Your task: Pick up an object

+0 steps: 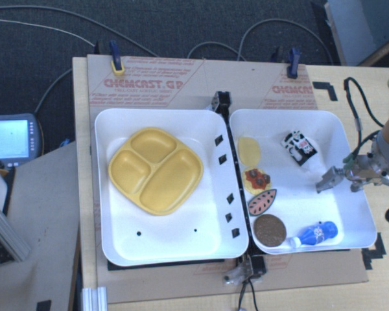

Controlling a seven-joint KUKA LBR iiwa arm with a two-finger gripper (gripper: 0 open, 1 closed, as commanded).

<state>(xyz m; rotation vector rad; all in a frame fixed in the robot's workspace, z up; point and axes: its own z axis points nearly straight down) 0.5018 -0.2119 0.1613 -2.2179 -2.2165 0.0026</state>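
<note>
The right bin (350, 141) holds several small objects. A black and white toy (299, 147) lies near its back. Along its left wall lie a pale yellow flat piece (249, 151), a red and yellow piece (257, 179) and a watermelon slice (261, 201). A brown round disc (270, 230) and a blue bottle (314, 234) lie at the front. My gripper (337, 177) reaches in from the right, over the bin's right side. It is right of the toy and above the bottle, apart from both.
A yellow divided plate (156, 170) lies in the left bin (117, 238). Black clips sit along the wall between the bins (227, 167). Cables run across the bench at the back right (356, 109). Blue clamps (116, 57) hold the board's far edge.
</note>
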